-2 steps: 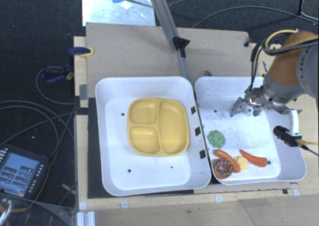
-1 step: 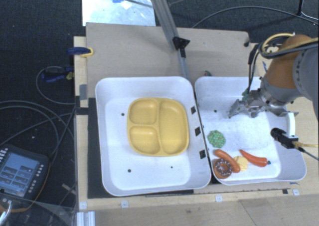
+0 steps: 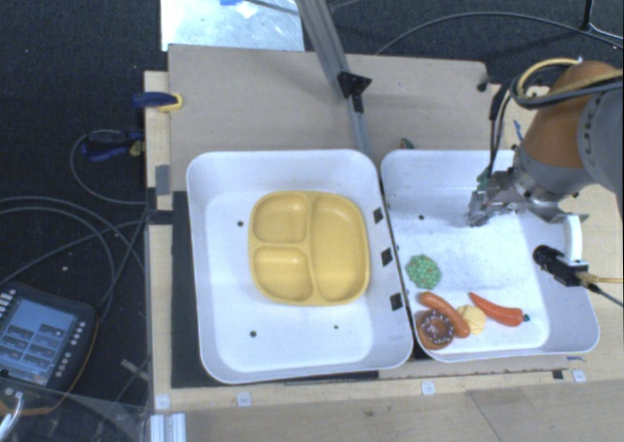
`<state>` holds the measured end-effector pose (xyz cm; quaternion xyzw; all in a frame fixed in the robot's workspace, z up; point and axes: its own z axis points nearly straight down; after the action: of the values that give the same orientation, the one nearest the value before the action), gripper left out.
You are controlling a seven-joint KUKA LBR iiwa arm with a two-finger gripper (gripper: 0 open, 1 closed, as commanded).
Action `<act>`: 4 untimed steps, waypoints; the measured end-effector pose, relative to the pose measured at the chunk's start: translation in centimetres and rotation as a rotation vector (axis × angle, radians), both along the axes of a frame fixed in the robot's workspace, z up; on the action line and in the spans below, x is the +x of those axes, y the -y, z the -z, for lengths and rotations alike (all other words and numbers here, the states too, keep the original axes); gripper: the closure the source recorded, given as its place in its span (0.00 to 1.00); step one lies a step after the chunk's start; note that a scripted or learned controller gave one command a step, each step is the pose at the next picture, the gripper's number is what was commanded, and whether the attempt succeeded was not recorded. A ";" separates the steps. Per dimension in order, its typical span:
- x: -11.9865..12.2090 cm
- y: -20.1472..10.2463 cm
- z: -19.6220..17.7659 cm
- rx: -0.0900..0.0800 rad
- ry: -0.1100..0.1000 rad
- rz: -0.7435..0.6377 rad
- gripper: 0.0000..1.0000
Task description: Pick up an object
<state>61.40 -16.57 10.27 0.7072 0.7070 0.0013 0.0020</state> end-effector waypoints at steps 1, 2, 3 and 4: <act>0.1 0.9 -6.1 -0.001 0.003 0.000 1.00; 0.3 0.9 -11.6 -0.001 0.003 -0.005 1.00; -1.6 -3.6 -10.9 0.002 -0.005 -0.010 1.00; -2.9 -8.5 -12.2 0.003 -0.003 -0.011 1.00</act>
<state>58.45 -8.06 22.51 0.7032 0.7110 0.0014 -0.0004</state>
